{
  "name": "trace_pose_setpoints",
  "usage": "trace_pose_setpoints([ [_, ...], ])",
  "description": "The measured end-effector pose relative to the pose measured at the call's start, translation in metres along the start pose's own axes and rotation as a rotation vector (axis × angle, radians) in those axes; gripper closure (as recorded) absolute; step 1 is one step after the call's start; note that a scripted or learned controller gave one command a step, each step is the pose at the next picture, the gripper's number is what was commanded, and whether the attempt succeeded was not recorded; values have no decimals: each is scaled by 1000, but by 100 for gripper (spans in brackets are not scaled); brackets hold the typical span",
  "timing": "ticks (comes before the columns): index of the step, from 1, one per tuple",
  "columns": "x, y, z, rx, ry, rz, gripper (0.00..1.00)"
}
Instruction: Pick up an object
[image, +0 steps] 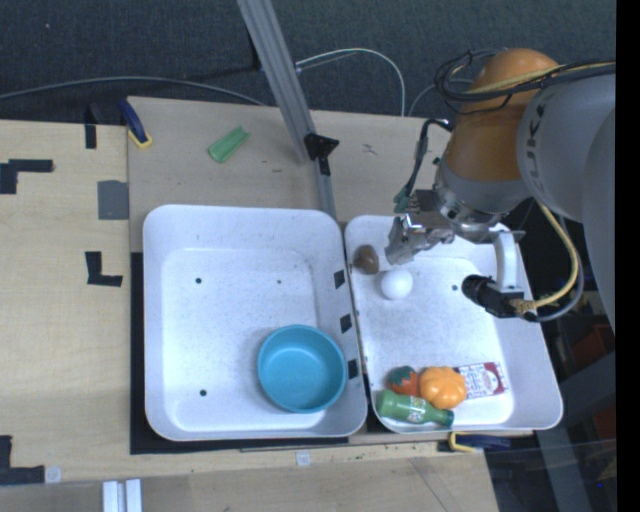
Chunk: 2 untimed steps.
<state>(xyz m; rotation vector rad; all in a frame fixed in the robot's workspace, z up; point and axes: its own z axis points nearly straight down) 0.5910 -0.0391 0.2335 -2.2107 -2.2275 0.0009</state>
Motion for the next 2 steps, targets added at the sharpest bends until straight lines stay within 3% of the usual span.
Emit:
trace_pose_setpoints([
  [2,106,-21,9,2,-1,1,100],
])
